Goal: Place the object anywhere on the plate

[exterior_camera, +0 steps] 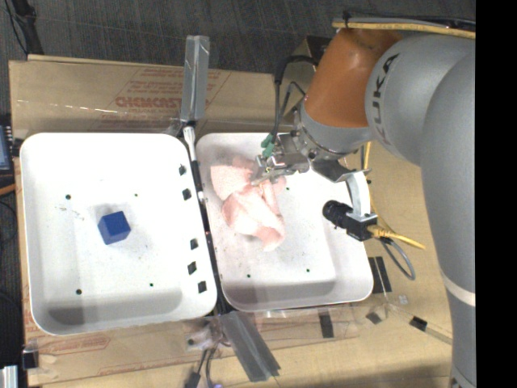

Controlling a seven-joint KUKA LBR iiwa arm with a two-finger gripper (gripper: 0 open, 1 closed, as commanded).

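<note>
We see a cardboard-covered bench [121,95] over dark flooring, bearing two white bins side by side. The object, one blue cube [115,226], sits alone in the left bin [48,160], left of that bin's centre, resting flat with one corner turned toward about five o'clock; being a cube, it has no long axis we can name. In the right bin [323,273] lies one crumpled pink-and-white cloth [249,204], stretching from eleven o'clock toward five o'clock. The arm [404,79] comes in from three o'clock, its orange band above the wrist, and bends down so that the gripper [271,166] hangs over the cloth's upper end in the right bin, well apart from the cube. Whether the jaws are clenched or released we cannot tell.
</note>
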